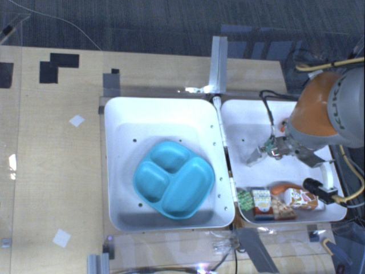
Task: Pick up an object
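Far left of the frame: the wooden bench [51,170] carries black tape patches [59,65] in its upper left corner and two small pale squares lower down. No writing is legible on any of these.

Left bin [117,119], centre-left of the frame: a shallow white tray with rounded corners. It contains one blue divided plate [174,178], glossy, with three compartments, lying flat and turned at an angle toward the bin's lower right. Its rim lies near the bin's right wall.

A metal post [218,64] stands at the top centre, above the seam between the two bins.

Right bin [242,116], centre-right of the frame: along its lower edge lie several small packaged items, crowded together. From left to right: a green packet [245,200], a small carton with a white and yellow label [262,199], a brown textured packet [282,209], and an orange and white bottle [296,197] lying on its side. Print is visible on the labels but is too small to read; no brand can be established.

Gripper [258,154]: positioned over the upper middle of the right bin, above and apart from the packaged items. The fingers [252,158] appear pale and translucent, pointing toward lower left; nothing is seen between them, and how far they are parted cannot be told. The grey arm with its orange band [312,110] enters from the right edge.
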You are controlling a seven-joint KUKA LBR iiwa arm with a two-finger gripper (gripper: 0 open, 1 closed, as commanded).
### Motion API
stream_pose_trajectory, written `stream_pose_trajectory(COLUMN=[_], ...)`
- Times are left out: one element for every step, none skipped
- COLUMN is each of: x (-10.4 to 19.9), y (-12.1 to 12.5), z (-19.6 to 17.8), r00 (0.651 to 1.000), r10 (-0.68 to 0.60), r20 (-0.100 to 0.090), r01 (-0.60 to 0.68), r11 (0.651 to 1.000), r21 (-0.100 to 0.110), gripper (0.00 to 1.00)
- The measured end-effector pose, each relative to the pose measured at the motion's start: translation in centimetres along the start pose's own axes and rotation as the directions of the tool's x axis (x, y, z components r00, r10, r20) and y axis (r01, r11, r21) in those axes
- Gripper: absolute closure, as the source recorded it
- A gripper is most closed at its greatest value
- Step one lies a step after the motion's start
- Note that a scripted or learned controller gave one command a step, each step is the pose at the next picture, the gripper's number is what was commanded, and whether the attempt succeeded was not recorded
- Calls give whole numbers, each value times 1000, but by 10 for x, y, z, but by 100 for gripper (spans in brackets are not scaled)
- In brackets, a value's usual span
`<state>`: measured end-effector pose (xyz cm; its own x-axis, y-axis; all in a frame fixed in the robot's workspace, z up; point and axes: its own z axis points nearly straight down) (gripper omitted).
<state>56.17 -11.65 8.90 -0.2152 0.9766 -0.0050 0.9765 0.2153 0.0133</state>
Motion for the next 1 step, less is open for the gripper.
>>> stream_pose_trajectory(x=[-23], y=[18], z=[1], r00=[996], r10=[89], r20=[-1], r01=[-89], r11=[996], r21=[3], gripper=[0])
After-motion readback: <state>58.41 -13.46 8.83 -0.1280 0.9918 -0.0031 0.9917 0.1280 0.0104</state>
